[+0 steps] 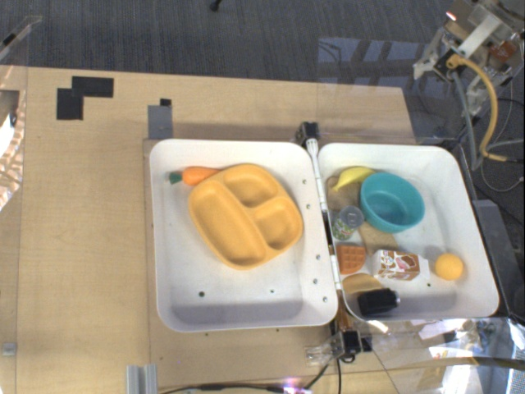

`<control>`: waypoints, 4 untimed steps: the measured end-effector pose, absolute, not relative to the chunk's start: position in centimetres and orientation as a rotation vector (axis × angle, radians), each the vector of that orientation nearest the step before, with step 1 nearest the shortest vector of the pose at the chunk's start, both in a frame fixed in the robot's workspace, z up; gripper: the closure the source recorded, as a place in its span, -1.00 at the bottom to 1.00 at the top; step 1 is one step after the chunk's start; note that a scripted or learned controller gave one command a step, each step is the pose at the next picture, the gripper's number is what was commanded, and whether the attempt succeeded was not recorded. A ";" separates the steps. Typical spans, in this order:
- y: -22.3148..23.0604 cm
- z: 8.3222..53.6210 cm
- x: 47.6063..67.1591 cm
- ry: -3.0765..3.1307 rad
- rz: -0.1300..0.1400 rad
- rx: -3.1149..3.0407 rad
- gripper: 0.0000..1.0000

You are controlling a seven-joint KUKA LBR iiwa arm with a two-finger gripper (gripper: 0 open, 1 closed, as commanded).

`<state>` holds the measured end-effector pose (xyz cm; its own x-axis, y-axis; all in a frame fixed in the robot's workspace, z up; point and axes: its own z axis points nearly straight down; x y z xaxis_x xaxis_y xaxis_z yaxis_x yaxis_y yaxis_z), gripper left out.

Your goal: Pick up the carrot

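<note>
The carrot (197,175) is orange with a green top and lies in the left bin (172,245) near its back left corner. It rests against the back edge of a yellow divided plate (244,216). The arm's wrist parts sit at the top right corner of the camera view, far from the carrot and outside both bins.
The right bin (472,220) holds a teal bowl (392,202), a banana (351,176), a small grey can (351,217), a waffle (351,258), a brown-and-white carton (397,264), an orange ball (449,267) and a black object (378,301). Cables hang at the right.
</note>
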<state>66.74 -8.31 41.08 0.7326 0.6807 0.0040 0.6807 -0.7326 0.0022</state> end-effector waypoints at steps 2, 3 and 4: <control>-7.2 44.2 64.8 0.807 0.016 3.036 1.00; -7.2 44.2 64.8 0.808 0.014 3.035 -1.00; -3.2 43.4 64.9 0.834 0.007 3.032 -1.00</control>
